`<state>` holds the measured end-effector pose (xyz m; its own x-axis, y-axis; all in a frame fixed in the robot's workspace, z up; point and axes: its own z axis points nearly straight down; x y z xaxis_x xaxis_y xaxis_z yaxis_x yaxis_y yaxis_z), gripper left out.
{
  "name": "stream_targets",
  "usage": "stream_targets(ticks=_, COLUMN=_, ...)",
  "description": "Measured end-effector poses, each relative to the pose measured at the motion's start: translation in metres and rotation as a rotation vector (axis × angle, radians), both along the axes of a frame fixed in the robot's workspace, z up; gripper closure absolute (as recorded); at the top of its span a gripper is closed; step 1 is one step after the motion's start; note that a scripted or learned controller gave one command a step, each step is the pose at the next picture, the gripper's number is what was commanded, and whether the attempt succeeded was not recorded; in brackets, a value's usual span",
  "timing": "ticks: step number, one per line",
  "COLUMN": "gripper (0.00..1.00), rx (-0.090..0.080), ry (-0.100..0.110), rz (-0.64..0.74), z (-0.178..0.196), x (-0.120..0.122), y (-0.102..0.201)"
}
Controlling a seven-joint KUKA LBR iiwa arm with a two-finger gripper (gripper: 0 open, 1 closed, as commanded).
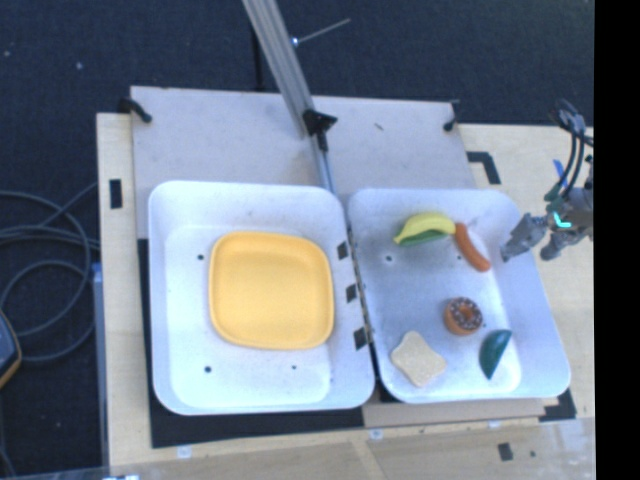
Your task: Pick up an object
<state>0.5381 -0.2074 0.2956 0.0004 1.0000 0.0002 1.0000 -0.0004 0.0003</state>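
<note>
While the pincer (535,238) hangs spread and holding nothing over the right bin's (530,368) far rim, you see a curved banana (423,228) and smooth sausage (472,247) just beside it.

plate (271,290) in left bin (178,208) (banana (424,228) — right)

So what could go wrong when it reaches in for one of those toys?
The banana and the orange sausage lie touching, so the gripper might catch both or knock one away. The green piece sits close to the right bin's wall, leaving little room to close around it.
</note>
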Motion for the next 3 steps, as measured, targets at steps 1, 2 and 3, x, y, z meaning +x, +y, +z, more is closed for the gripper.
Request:
stream_targets(ticks=1, gripper=0.0, rx=0.0, ry=0.0, rz=0.0, z=0.0, x=0.0, y=0.0)
stream_targets(ticks=2, gripper=0.0, rx=0.0, ry=0.003, rz=0.0, z=-0.045, x=-0.003, y=0.007)
stream_targets(ticks=3, gripper=0.0, rx=0.0, ry=0.003, rz=-0.001, z=-0.088, x=-0.001, y=0.002)
